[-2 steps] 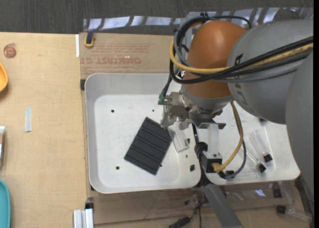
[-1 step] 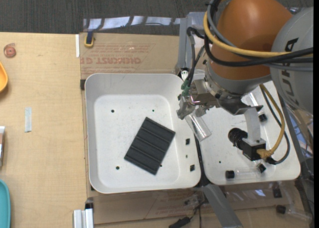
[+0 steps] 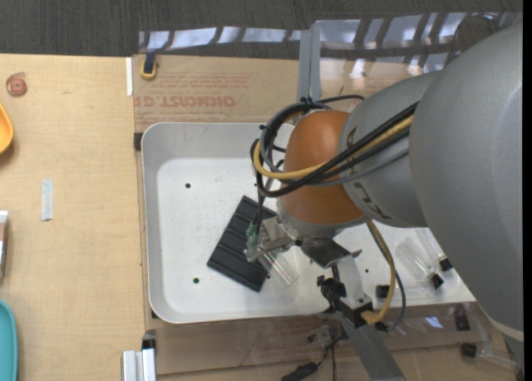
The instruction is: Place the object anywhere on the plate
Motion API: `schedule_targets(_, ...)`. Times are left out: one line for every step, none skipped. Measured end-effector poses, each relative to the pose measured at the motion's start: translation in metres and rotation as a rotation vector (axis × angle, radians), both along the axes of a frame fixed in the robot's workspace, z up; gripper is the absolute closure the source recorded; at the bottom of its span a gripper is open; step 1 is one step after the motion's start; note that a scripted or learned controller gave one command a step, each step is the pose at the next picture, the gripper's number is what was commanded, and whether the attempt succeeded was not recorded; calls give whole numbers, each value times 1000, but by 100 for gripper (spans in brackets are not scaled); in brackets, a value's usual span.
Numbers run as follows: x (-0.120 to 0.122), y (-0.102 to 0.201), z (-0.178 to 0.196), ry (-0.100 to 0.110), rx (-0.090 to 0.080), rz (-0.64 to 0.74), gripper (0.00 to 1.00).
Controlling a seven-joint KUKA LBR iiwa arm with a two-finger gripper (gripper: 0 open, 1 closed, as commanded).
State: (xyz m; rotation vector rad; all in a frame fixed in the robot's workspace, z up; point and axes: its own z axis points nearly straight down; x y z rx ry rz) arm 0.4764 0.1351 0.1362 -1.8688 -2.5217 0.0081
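slab [image 3: 238,242], black and ribbed, lies tilted near the bin's [image 3: 166,205] front edge, with the gripper [image 3: 278,261] at its right end. i cannot tell its grip state. i'd confirm a centred hold before lifting toward the plate.

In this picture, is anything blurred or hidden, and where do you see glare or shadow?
Camera view: the arm looms large and soft, hiding much of the white bin; the black object is sharp; the gripper throws a faint shadow beside it; glare streaks the shiny strip at the top.
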Motion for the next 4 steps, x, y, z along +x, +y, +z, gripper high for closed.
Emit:
schedule_targets(2, -77, 55, -5, 2, 275, 100)
schedule_targets(2, -77, 55, -5, 2, 275, 0)
schedule_targets(69, -1, -26, -36, 2, 366, 0)
schedule_targets(58, 38, -43, -13, 1, 28, 0)
